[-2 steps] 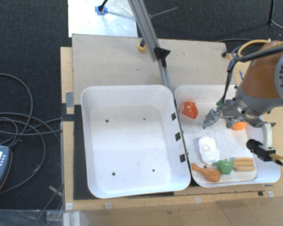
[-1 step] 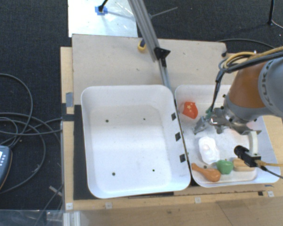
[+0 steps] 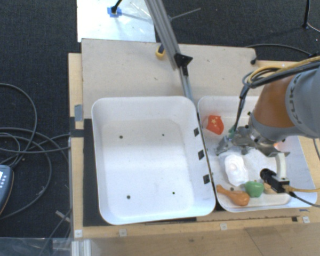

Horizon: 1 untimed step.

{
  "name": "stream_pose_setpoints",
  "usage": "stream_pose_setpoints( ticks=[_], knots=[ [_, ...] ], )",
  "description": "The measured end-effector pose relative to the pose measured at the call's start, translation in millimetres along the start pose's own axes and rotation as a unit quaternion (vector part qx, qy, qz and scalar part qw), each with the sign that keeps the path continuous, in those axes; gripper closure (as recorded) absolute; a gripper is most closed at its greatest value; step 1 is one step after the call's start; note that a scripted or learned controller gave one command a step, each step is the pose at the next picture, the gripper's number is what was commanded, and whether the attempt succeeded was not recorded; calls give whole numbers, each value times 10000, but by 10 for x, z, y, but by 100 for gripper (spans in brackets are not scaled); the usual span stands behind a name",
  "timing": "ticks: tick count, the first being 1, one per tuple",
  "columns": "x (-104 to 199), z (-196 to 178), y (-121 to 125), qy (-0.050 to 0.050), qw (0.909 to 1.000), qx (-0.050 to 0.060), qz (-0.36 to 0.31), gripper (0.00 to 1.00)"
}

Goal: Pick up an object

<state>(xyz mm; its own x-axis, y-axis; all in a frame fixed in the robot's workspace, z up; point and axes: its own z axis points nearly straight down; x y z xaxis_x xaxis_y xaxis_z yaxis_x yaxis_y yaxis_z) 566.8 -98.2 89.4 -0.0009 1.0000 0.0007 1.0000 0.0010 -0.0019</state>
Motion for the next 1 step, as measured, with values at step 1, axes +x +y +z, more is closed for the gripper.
stream_pose_setpoints(
  ticks=[1],
  knots=[
    [-5, -125, 13, -1, 10000, -25, 2, 100]
  ],
)
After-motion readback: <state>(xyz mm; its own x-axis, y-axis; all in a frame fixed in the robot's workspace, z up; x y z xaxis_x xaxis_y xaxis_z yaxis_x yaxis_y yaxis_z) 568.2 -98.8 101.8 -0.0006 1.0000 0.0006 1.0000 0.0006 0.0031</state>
